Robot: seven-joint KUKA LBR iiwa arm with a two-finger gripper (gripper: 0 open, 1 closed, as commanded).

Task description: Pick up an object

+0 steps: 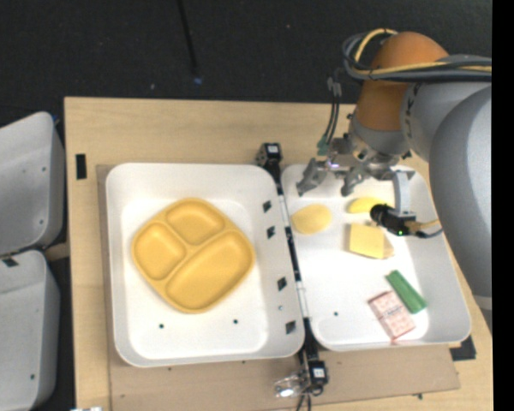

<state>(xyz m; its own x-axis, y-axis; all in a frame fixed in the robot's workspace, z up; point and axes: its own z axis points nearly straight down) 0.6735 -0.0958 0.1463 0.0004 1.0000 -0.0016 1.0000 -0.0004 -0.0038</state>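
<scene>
Gripper (332, 181) hangs over the right bin's (437, 311) far end; we see its fingers (309, 182) spread, nothing between them. Just below lies a round yellow piece (312, 219); nearby, a yellow block (367, 241), green bar (406, 291), pink card (391, 314). Yellow divided tray (194, 254) occupies the left bin (124, 332).

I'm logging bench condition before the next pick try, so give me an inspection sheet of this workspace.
Surface: wooden bench bearing a left bin and a right bin, side by side.
Job's things: in the right bin, a yellow round piece, a pale yellow block, a small yellow piece, a green bar and a pink packet.
Clutter: a yellow divided plate in the left bin.
Grippers: gripper over the right bin's far edge, with nothing seen between its fingers.
Cables: bundle looping by the orange band.
Surroundings: dark floor, grey panels at left.
</scene>
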